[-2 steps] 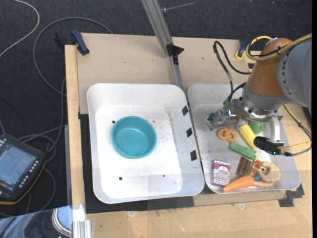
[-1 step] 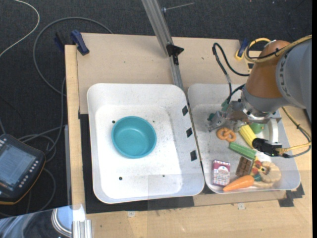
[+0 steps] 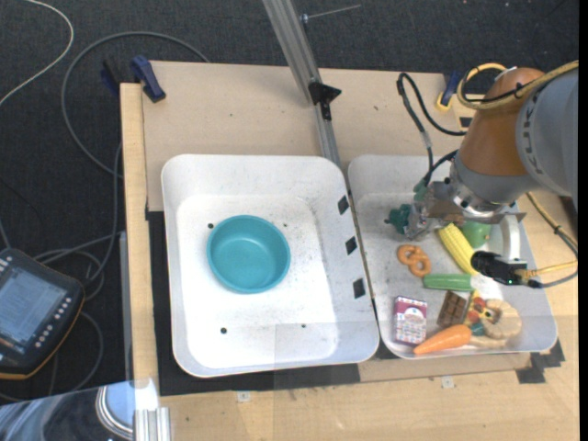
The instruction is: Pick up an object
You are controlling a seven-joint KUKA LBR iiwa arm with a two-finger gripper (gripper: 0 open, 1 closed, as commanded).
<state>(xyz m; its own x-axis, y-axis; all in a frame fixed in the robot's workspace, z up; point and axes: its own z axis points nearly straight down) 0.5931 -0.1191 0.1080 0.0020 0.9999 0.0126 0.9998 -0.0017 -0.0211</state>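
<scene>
Pretzel [image 3: 414, 260] lies in right bin [image 3: 542, 338], near corn [image 3: 455, 243] and teal toy [image 3: 401, 217]. Gripper [image 3: 421, 223] low over this cluster, probably for grasp; finger opening impossible to tell.

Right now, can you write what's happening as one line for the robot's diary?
step: reaching | gripper: low in right bin, by green toy | held: cannot tell | blue bowl: left bin

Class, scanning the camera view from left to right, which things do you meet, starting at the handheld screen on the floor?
Handheld screen → teal bowl → pink carton → toy corn cob → grey arm with orange band.
</scene>
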